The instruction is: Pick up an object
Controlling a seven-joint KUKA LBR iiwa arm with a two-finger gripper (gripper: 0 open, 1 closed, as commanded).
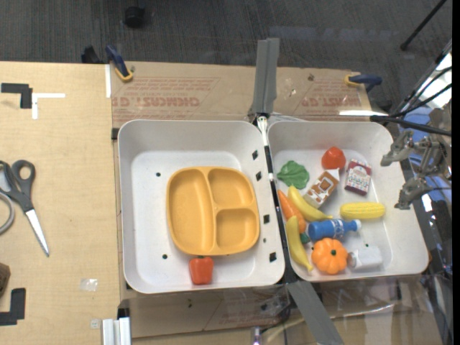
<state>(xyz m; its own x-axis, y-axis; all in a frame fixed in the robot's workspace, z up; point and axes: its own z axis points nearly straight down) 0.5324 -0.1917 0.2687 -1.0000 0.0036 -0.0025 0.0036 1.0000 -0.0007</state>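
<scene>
A pair of scissors (25,200) lies on the bench (57,264) at far left, well apart from the bins. The left bin (133,214) holds a yellow three-compartment plate (213,210); a red toy pepper (202,269) lies just below the plate's lower edge, touching it or nearly so. The right bin (402,254) holds the remaining toy items: a green leaf piece (293,172), a carrot (285,205), two bananas (305,205), a brown-and-white carton (322,186), a red item (333,157), a dark red packet (358,177), a corn cob (363,210), a blue bottle (332,228), an orange pumpkin (330,256) and a white block (369,258). The gripper (407,171) sits over the right bin's right edge; it grips nothing, and whether it is spread or closed cannot be told.
</scene>
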